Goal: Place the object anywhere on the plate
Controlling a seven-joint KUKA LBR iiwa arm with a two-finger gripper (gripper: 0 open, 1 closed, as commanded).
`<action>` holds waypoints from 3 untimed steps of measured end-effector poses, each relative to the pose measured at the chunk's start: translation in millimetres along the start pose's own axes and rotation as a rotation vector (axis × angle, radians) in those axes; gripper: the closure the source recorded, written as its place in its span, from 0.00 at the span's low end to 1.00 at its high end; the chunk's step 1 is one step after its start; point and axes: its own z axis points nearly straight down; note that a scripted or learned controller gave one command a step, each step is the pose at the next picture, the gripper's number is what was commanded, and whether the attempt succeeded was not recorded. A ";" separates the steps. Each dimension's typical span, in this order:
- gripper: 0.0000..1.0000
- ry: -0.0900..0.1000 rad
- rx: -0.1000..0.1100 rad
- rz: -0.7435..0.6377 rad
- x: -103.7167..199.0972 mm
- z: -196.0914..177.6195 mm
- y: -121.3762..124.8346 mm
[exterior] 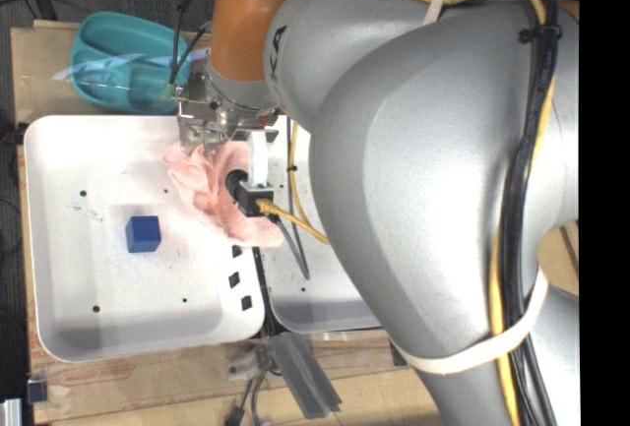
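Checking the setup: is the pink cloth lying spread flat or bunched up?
Bunched up: the pink cloth shows folds and ridges, heaped in the left bin under the hand.

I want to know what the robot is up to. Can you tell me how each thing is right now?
Pink cloth: crumpled, lying in the left bin under the gripper.
Blue cube: sitting flat in the left bin, apart from the cloth.
Left bin: holds cloth and cube.
Teal scoop: resting behind the bin.
Gripper: low over the cloth.

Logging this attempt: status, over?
Tool down over pink cloth in left bin. Grasp unconfirmed. Blue cube sits apart. Arm blocks right bin.
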 end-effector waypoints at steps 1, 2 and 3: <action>1.00 -0.001 0.003 -0.151 67.6 10.0 -31.1; 1.00 -0.001 0.001 -0.056 32.3 46.3 -111.4; 1.00 0.000 -0.003 -0.113 -52.4 10.4 -94.8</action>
